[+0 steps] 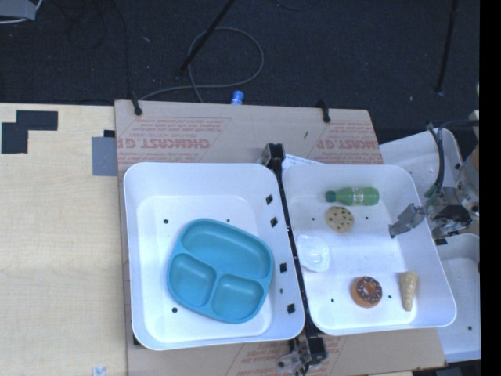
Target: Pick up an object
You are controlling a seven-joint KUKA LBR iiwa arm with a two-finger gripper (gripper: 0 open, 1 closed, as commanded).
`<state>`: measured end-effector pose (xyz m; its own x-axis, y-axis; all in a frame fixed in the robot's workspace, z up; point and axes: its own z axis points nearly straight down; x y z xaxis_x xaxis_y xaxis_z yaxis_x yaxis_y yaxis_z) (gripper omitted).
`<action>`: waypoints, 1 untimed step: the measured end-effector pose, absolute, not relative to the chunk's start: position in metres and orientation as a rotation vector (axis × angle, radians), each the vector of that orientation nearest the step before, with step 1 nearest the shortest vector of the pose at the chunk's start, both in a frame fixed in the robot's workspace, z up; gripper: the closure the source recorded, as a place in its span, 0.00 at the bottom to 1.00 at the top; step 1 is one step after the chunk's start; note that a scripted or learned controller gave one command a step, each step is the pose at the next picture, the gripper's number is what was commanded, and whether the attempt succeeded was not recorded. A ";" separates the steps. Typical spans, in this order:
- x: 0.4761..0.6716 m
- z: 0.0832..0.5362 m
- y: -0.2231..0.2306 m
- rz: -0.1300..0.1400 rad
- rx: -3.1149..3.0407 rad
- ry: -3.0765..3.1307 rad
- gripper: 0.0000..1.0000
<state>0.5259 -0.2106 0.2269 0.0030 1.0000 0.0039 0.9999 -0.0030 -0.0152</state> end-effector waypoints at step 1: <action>0.528 0.234 -0.211 0.002 -2.220 -2.219 0.00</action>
